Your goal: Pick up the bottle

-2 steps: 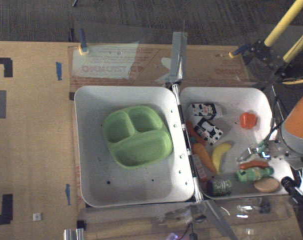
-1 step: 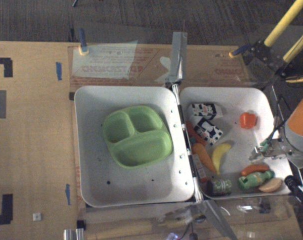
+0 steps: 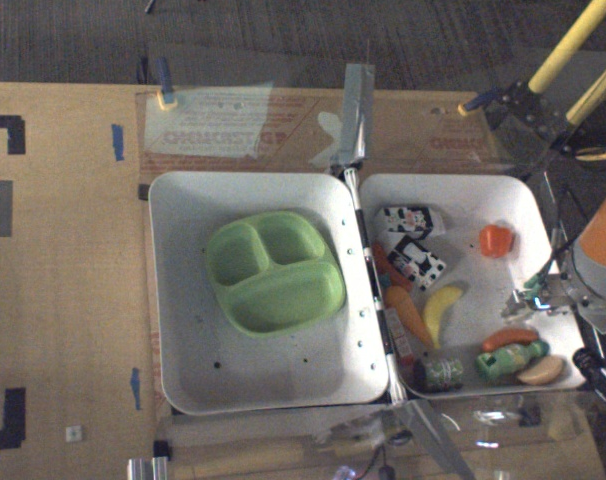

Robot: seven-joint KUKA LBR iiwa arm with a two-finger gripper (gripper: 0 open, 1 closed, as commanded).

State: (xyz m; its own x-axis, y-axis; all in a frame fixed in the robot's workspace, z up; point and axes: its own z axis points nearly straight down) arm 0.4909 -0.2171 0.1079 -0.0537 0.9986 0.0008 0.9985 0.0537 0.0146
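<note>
The bottle (image 3: 509, 361) is green and lies on its side near the front right corner of the right bin (image 3: 465, 189). A reddish sausage-shaped piece (image 3: 509, 338) rests against its far side, and a tan bread-like piece (image 3: 541, 370) lies to its right. My gripper (image 3: 533, 300) hangs over the right side of that bin, a little beyond the bottle and apart from it. The grey arm with its orange band (image 3: 595, 258) comes in from the right. Nothing shows in the gripper.
The right bin also holds two black-and-white cartons (image 3: 411, 218) (image 3: 419, 260), an orange cup (image 3: 495, 239), a banana (image 3: 441, 310), a carrot (image 3: 410, 315) and a dark can (image 3: 440, 372). A green divided plate (image 3: 274, 272) sits in the left bin (image 3: 183, 348).
</note>
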